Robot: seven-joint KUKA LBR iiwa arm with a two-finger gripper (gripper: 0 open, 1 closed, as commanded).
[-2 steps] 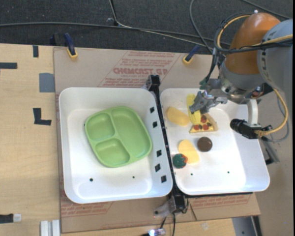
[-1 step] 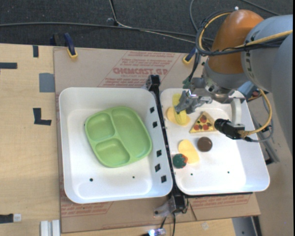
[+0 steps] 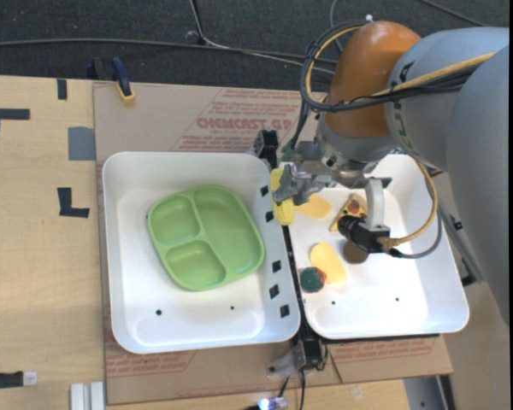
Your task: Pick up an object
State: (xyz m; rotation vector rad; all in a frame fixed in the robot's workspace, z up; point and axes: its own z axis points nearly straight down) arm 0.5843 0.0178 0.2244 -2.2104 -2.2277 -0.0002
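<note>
The gripper [image 3: 289, 191] hangs low over the far left corner of the right bin [image 3: 449, 313], hard against the wall shared with the left bin [image 3: 113, 254]. Whether it is clenched or released cannot be told from this slant. A pale yellow piece [image 3: 318, 206] lies just to its right, probably the target, since the gripper hangs closest to it. Nearer lie a second yellow piece [image 3: 328, 263] and a dark-green round thing [image 3: 309, 278], just beside each other. The green divided plate [image 3: 205, 237] lies flat in the left bin, likely too broad to pinch.

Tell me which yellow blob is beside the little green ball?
The yellow oval piece nearer the front; the small dark green ball sits right beside it. The other yellow oval piece lies farther back.
</note>
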